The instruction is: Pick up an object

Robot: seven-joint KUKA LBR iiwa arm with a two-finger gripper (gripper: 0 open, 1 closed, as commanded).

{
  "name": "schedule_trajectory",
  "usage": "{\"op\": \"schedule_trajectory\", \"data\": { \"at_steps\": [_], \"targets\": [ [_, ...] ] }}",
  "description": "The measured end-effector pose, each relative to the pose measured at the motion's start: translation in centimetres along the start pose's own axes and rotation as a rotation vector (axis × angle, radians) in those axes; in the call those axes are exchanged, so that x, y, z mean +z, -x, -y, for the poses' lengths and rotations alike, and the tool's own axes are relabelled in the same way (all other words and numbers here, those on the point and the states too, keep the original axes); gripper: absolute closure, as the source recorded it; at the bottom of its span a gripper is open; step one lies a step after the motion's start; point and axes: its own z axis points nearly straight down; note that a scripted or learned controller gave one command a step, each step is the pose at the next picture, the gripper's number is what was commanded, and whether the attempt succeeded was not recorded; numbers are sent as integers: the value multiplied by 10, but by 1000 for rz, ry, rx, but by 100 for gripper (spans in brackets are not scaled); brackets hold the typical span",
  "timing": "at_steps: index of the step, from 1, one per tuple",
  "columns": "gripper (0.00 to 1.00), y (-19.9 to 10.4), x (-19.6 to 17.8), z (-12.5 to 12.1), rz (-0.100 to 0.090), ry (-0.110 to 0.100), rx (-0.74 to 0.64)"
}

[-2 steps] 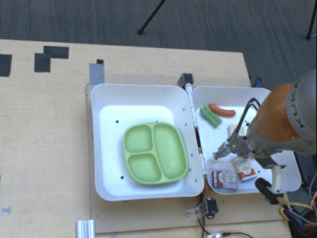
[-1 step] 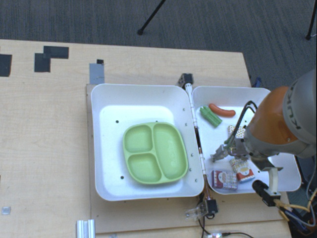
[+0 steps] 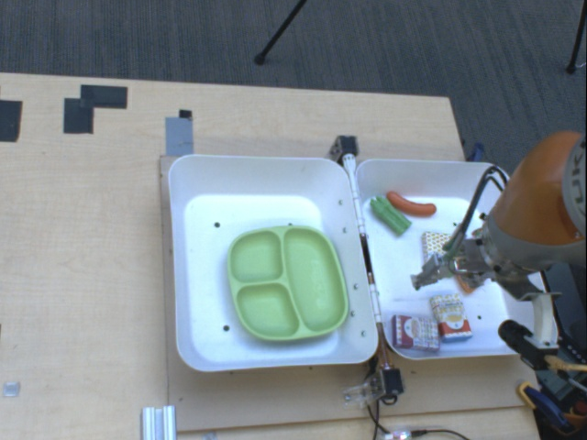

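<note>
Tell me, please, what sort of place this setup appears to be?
Probably a robotics lab bench: two white bins on a wooden table, toy items like a hot dog, and a tripod leg on carpet.

The left bin [image 3: 183,246] holds a green tray [image 3: 287,283] with three compartments. The gripper [image 3: 438,271] hangs low over the right bin [image 3: 394,177], near a sausage [image 3: 412,204], a green piece [image 3: 390,215] and two small boxes [image 3: 431,324]; something orange, maybe another object, shows beside it.
</note>
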Motion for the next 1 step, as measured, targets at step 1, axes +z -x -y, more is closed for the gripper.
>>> {"op": "schedule_trajectory", "data": {
  "at_steps": [1],
  "targets": [
    [0, -14, 69, -2, 6, 10, 5]
  ]
}}
